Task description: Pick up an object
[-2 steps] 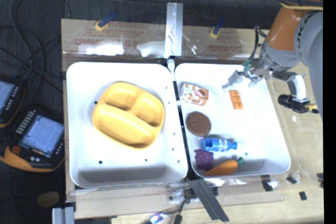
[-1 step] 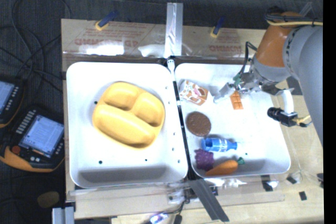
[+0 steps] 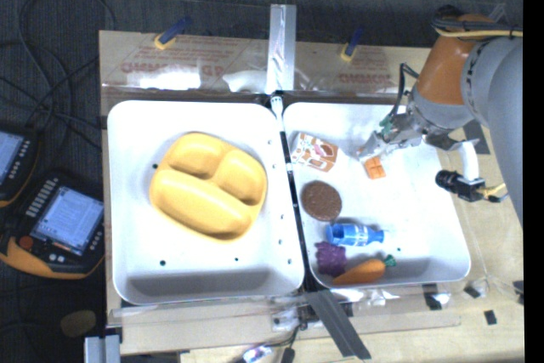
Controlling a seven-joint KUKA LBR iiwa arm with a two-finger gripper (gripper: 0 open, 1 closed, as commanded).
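The hand [image 3: 380,143] hangs low over the right bin [image 3: 442,234], just above a small orange block [image 3: 375,169]; whether it is spread or pressed together, I cannot tell. A clean grasp likely means centring over the block before closing.

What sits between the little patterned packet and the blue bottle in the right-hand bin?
In the camera view, a round brown disc lies between the packet and the blue bottle.
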